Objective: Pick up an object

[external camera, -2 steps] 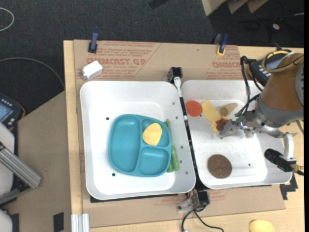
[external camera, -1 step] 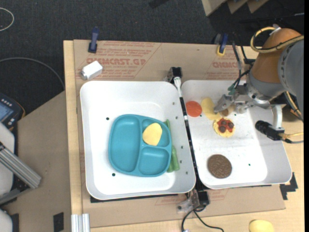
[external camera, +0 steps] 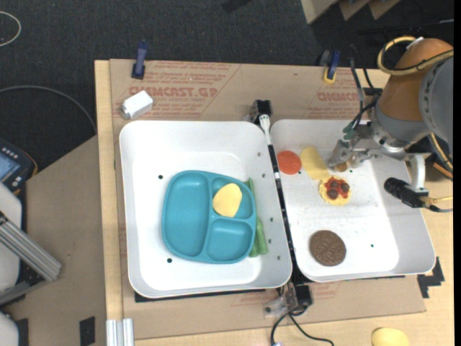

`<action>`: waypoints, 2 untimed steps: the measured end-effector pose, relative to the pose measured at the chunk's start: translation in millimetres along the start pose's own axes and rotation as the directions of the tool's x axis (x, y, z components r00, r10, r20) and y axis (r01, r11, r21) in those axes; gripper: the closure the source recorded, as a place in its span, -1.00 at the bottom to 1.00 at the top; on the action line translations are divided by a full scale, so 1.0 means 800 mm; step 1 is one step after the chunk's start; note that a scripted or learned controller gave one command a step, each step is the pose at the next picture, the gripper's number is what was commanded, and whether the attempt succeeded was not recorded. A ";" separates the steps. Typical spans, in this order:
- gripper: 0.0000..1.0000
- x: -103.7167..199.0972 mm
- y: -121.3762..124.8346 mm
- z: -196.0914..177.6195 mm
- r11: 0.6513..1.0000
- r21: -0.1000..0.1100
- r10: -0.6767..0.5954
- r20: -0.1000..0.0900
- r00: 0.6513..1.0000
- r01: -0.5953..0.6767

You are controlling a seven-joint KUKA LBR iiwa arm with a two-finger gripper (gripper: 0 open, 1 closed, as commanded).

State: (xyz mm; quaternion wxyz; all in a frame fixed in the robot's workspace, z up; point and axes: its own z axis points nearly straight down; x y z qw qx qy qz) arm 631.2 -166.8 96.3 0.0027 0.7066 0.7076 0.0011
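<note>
The pale yellow piece (external camera: 313, 162) lies in the right bin (external camera: 403, 247), near its far left corner, just left of the gripper (external camera: 341, 158). The fingers sit low over the bin floor beside it, and I cannot tell whether they are open or closed; nothing shows between them. An orange disc (external camera: 289, 162) touches the piece's left side. A small tart with dark berries (external camera: 336, 189) lies just below the gripper, and a brown cookie (external camera: 328, 248) sits toward the near edge. In the left bin (external camera: 137, 215), a blue divided tray (external camera: 194, 218) holds a yellow lemon-like piece (external camera: 227, 200). The table (external camera: 209, 89) is brown board; dark carpet lies beyond it.
</note>
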 end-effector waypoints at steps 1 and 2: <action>1.00 0.115 -0.040 -0.119 1.000 -0.003 -0.008 -0.006 1.000 0.008; 1.00 0.177 -0.123 -0.212 1.000 0.001 -0.005 -0.005 1.000 0.005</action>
